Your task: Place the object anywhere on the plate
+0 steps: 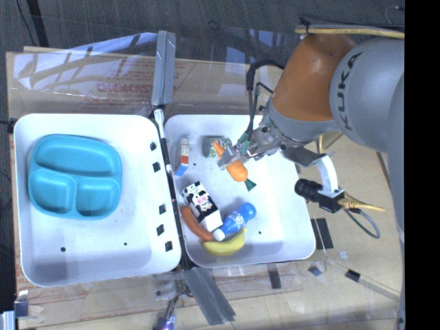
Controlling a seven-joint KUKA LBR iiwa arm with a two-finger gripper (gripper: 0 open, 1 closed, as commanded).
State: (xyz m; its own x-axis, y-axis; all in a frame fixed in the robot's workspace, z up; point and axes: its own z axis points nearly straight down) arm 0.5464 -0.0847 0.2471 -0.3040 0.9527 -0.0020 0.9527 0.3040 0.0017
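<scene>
A light blue sectioned plate (74,176) lies in the left bin (89,253). My gripper (234,157) hangs over the upper middle of the right bin (289,239). An orange toy carrot (238,172) with a green tip sits right under the gripper's end, touching or nearly touching it. The wrist hides how the two meet. Just left of the gripper lies a green and orange toy (214,146).
The right bin also holds a small upright can (184,154), a cow-patterned box (200,201), a red sausage (193,225), a blue bottle (238,219) and a banana (223,245). A grey divider bar (163,67) stands between the bins.
</scene>
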